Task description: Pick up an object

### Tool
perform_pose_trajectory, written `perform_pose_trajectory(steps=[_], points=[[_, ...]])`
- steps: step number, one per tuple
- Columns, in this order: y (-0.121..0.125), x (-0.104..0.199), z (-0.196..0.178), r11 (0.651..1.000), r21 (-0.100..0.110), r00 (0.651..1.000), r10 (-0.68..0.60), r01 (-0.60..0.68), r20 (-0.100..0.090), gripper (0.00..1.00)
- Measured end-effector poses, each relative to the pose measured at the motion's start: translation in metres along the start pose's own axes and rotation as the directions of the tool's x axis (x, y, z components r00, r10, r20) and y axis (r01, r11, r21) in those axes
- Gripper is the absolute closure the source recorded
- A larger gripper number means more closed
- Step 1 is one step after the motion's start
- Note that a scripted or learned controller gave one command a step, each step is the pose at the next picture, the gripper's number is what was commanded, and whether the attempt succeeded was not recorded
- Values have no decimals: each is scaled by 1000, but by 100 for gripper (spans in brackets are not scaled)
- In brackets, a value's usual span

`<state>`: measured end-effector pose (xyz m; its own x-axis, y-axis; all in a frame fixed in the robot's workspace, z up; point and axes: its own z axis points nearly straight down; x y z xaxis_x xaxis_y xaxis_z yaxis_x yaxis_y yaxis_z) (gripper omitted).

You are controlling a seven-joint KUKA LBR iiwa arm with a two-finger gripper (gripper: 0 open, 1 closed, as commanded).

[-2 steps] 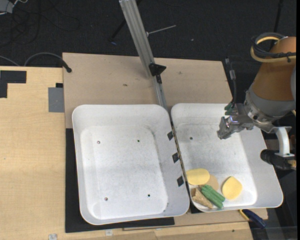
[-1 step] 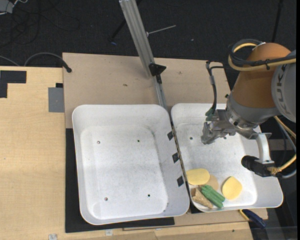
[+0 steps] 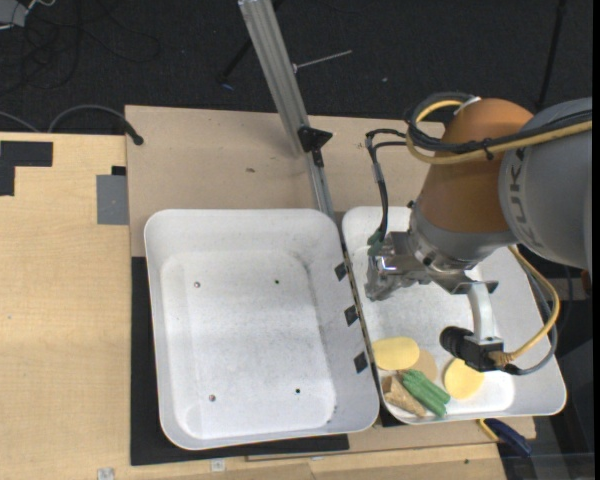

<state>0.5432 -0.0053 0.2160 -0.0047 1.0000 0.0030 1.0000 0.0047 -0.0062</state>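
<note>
In the right bin (image 3: 540,393), near its front edge, lie several small objects. They are a yellow rounded piece (image 3: 395,352), a second yellow piece (image 3: 463,379), a green elongated object (image 3: 423,391) and a brown-tan piece (image 3: 404,398). The arm's orange wrist (image 3: 465,183) hangs over the right bin's back half. My gripper (image 3: 383,276) points down by the bin's left wall, above and behind the objects. Nothing shows between its fingers.
The left bin (image 3: 180,268) sits beside the right one, with black clips (image 3: 351,314) along the shared edge. A slanted aluminium rail (image 3: 280,78) rises behind the bins. A black fitting with a cable (image 3: 470,348) hangs from the arm over the right bin.
</note>
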Motion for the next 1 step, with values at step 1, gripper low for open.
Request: perform_pose_trajectory(steps=[1], points=[[-6, 51, 6, 1000, 0, 1000, 1, -1, 0, 100]])
